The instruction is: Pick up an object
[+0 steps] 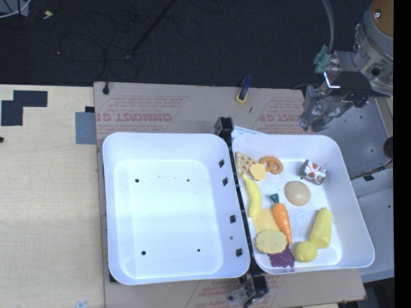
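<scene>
Two white bins (164,147) sit on brown cardboard (160,111); end effector (319,115) grip unclear.

A single fixed camera looks down on the bench (45,197) from above at a slant, far enough back to take in both white bins. The left bin (122,165) sits near the frame's centre, the right bin (350,191) toward 4 o'clock. The arm (376,37) enters at 2 o'clock. Dark floor (192,31) fills the band toward 12 o'clock.

Orange carrot (282,219), yellow banana (254,196), white bins (115,172).
</scene>
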